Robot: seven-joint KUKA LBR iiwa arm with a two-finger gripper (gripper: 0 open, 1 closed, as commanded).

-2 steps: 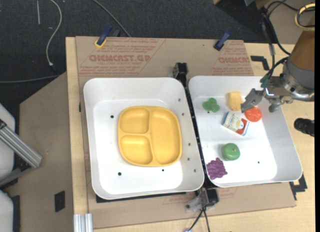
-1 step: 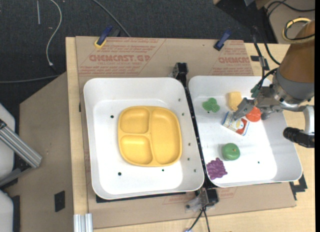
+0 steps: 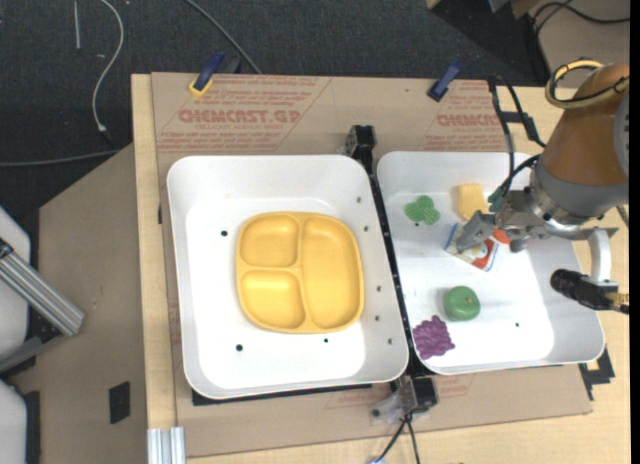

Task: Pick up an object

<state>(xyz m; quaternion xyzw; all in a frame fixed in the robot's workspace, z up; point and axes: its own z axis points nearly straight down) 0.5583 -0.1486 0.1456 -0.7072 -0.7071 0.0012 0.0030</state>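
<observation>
My gripper (image 3: 481, 233) is low in the right bin (image 3: 530, 347), reaching in from the right. It hangs directly over a small red, white and blue object (image 3: 483, 252), which it partly hides. Whether it touches that object is unclear. A yellow block (image 3: 469, 197) lies just behind the gripper and a green leafy toy (image 3: 421, 210) sits to its left. Toward the front of the bin lie a green apple (image 3: 461, 302) and a purple grape bunch (image 3: 432, 336).
The left bin (image 3: 200, 202) holds a yellow divided plate (image 3: 300, 270). A black clamp (image 3: 361, 139) sits at the back between the bins. Another black fitting (image 3: 585, 290) sticks in over the right bin's right rim.
</observation>
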